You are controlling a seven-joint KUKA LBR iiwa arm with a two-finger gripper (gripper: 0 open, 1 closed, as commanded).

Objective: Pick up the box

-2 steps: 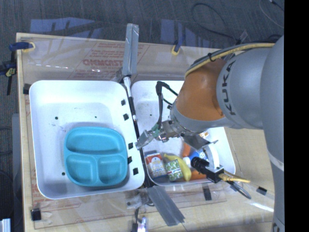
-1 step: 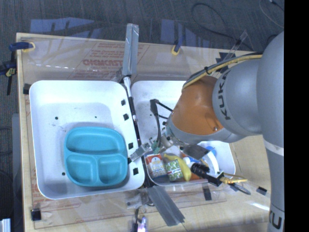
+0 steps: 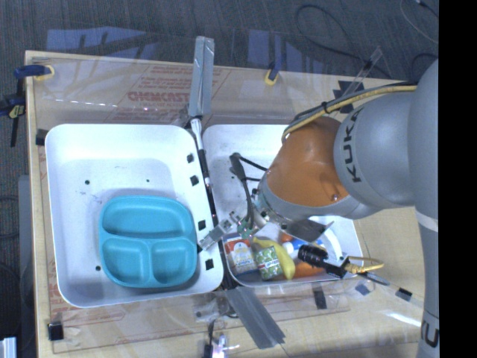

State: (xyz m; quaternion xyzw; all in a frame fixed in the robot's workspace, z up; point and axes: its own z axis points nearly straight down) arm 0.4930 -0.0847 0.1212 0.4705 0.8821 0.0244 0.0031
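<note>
Just below my pincer [image 3: 250, 218], in the right bin [image 3: 223, 148], the box [image 3: 241, 255] lies among the clutter, not yet lifted. My wrist hides the tips (whether they grip anything I cannot tell), so the pick remains undone.
</note>
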